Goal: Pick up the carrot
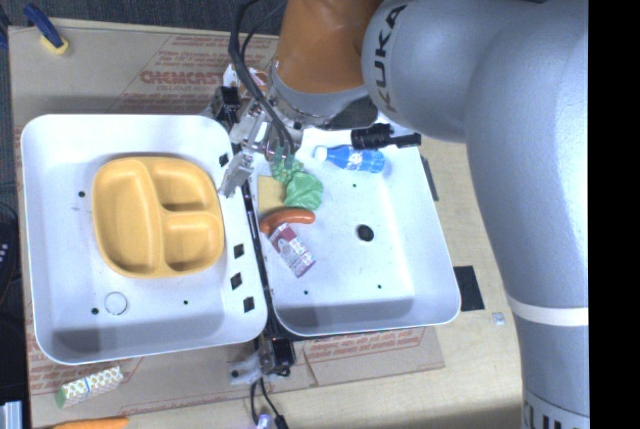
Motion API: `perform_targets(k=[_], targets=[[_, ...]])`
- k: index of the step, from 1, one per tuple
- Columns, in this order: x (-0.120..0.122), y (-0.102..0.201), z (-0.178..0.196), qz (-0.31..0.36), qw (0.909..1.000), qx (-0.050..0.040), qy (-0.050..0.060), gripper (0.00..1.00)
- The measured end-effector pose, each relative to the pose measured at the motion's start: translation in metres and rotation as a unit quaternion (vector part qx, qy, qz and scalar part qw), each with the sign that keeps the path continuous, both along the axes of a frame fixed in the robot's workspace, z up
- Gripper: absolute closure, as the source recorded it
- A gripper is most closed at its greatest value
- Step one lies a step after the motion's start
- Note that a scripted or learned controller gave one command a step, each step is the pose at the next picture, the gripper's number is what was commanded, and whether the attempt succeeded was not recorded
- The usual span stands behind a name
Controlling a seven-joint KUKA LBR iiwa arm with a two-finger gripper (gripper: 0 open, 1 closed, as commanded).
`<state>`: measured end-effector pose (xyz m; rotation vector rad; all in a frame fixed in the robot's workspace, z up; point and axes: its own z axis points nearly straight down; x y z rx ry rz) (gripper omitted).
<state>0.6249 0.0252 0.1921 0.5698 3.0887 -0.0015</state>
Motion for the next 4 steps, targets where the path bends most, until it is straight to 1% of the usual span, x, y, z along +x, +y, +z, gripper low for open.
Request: perform_targets(k=[1,2,3,4], targets=[[0.016,0.012,0.000,0.029,0.9996,0.0000,0.000,0.00],[0.025,-0.072,0.016,0.147,0.9892,-0.0004,0.000,0.00],[0.026,-0.071,0.027,0.148,0.9890,-0.0008,-0.001,1.00],[-0.008,-0.122,0.036,0.169,0.9856,-0.0001,0.001,1.00]])
